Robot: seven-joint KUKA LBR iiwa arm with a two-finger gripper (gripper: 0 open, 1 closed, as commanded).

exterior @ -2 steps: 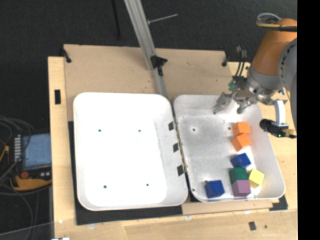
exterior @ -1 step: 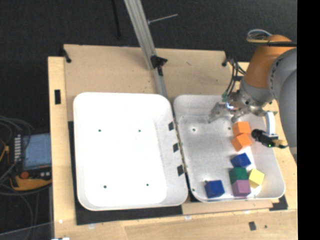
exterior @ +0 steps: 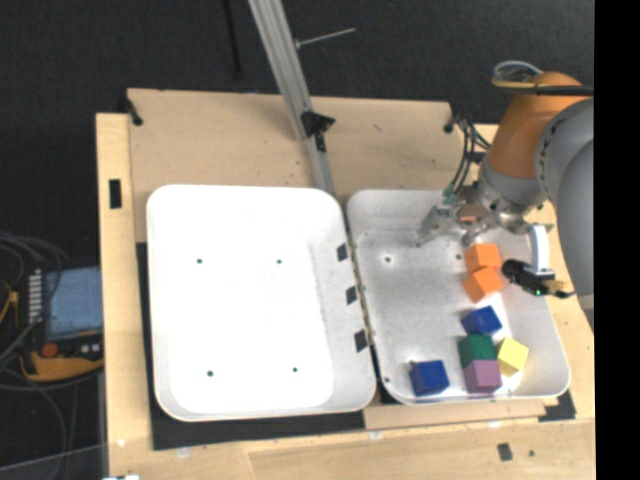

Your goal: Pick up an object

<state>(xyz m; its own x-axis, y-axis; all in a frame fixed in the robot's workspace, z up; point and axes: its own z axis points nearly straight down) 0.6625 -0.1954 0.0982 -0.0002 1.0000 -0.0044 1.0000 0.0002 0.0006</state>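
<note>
Overhead, the grey arm (exterior: 560, 158) with its orange band reaches in from the right, and its gripper (exterior: 455, 220) sits over the upper part of the right bin (exterior: 400, 298); whether its fingers are spread or closed cannot be told, for they are small and blurred against the white floor, and nothing is seen between them. Just below and to the right of the gripper lie two orange cubes (exterior: 484, 270), one touching the other; further down the bin's right side sits a blue cube (exterior: 483, 321), then a green cube (exterior: 477, 349) touching a purple cube (exterior: 482, 374), with a yellow cube (exterior: 512, 354) just beside them on the right; a second, larger blue block (exterior: 429, 378) rests near the bin's lower edge, apart from the cluster. The left bin (exterior: 250, 298) lies alongside, touching the right one along their shared edge.
</note>
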